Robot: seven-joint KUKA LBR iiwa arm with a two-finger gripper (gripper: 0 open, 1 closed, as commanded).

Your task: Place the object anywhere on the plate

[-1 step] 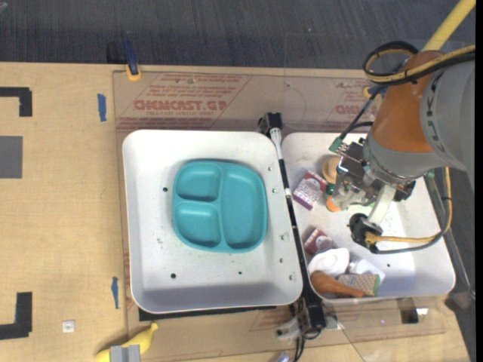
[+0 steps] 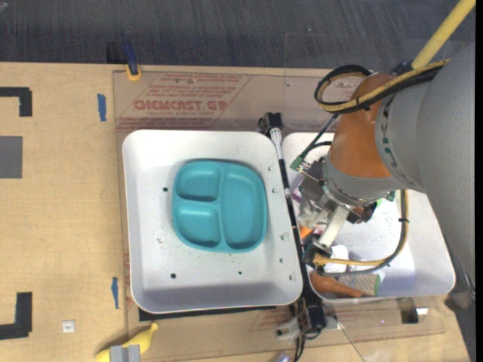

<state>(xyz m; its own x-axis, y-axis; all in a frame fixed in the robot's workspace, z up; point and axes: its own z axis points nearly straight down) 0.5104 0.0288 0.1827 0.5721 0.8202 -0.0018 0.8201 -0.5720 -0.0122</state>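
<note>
The plate (image 2: 220, 206), teal and divided into three sections, lies at the centre of the plate bin (image 2: 143, 202), clear of all four walls. Nothing rests on it.

The gripper (image 2: 322, 230) hangs low over the second bin (image 2: 426, 266), close to the wall that this bin shares with the plate bin. The wrist and its cabling cover the tip, so it cannot be told whether the gripper is spread, closed, or pinching anything. Treat it as carrying nothing until a thing is seen in its grasp.

The object to be moved is judged to be among the loose items in the second bin. An orange item (image 2: 332, 284) lies along that bin's edge toward the bottom of the view, near the corner at the shared wall. Its long axis runs roughly parallel to that edge. A grey speckled item (image 2: 366, 283) touches it or lies just beside it, on the side away from the shared wall. Both sit below the gripper in the view, toward that edge and not under the tip.

Governing relation: the plate lies across the shared wall from the gripper. Any carry must lift above that wall, then travel toward the plate bin's centre.
</note>
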